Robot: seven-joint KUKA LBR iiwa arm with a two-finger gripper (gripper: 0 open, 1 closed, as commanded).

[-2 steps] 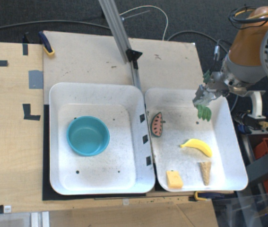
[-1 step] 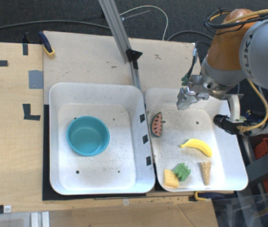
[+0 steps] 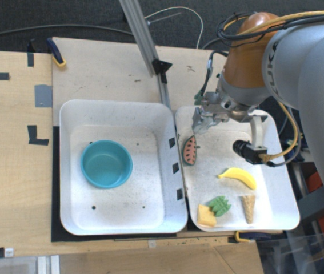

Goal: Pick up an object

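In the right bin (image 3: 276,210) lie a watermelon slice (image 3: 190,150) by the left wall, a yellow banana (image 3: 239,177), a green leafy toy (image 3: 220,205), a yellow cheese wedge (image 3: 206,216) and an ice-cream cone (image 3: 247,208). My gripper (image 3: 203,120) hangs over the bin's back left corner, just above and behind the watermelon slice. Nothing shows between its fingers.
The left bin (image 3: 70,119) holds a teal bowl (image 3: 107,163). A slanted metal post (image 3: 144,36) runs down to the wall between the bins. The grey arm with its orange band (image 3: 253,44) covers the right bin's back right. A black cable connector (image 3: 247,150) hangs by the wrist.
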